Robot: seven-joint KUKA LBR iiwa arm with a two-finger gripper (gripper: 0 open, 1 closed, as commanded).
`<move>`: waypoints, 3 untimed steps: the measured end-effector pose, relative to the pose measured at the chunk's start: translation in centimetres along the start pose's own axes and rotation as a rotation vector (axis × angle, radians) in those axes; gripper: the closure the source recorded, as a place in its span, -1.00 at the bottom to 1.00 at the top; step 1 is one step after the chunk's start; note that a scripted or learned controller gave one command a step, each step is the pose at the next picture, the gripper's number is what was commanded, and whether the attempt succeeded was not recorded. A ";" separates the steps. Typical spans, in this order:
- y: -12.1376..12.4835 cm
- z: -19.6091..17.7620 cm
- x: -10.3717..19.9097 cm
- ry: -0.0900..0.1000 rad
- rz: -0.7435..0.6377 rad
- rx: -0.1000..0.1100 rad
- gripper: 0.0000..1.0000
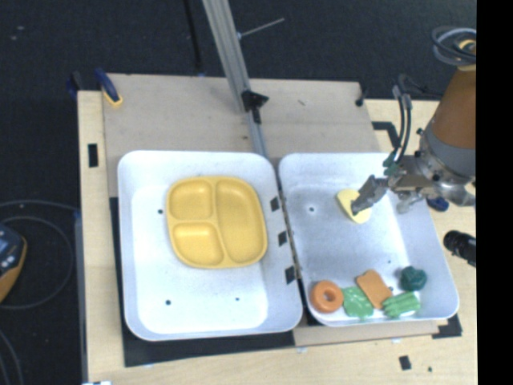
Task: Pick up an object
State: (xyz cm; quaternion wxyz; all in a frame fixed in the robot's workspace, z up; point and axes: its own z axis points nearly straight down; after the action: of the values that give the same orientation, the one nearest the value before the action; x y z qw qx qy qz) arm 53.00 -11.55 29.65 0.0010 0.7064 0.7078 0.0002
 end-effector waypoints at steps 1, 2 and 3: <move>-0.3 4.6 -0.9 0.000 0.002 0.005 -1.00; -0.6 9.4 -1.8 0.000 0.002 0.004 -1.00; -1.0 13.7 -1.8 0.001 0.003 0.005 -1.00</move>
State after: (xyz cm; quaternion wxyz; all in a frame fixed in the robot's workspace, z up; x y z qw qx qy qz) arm 52.07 -13.39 15.97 -0.0010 0.7073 0.7069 -0.0012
